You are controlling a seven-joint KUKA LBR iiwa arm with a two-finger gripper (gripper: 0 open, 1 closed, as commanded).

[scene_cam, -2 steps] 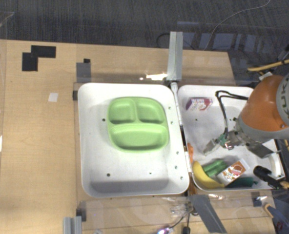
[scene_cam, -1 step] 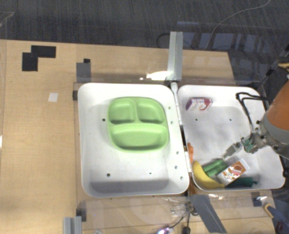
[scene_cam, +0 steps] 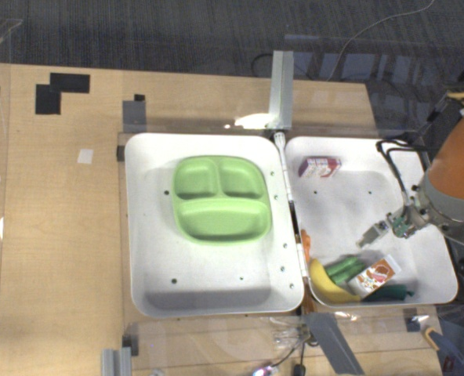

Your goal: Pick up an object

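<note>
The gripper, state unclear, hovers in the right bin. A banana lies at seven o'clock; descending centred over it seems wisest.

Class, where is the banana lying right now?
The banana lies in the right bin's near-left corner, beside the green item and the snack packet.

Wooden bench, dark carpet

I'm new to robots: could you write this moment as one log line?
arm: over right bin | gripper: above bin floor, holding nothing | banana, packet: untouched | left bin: green tray
</note>
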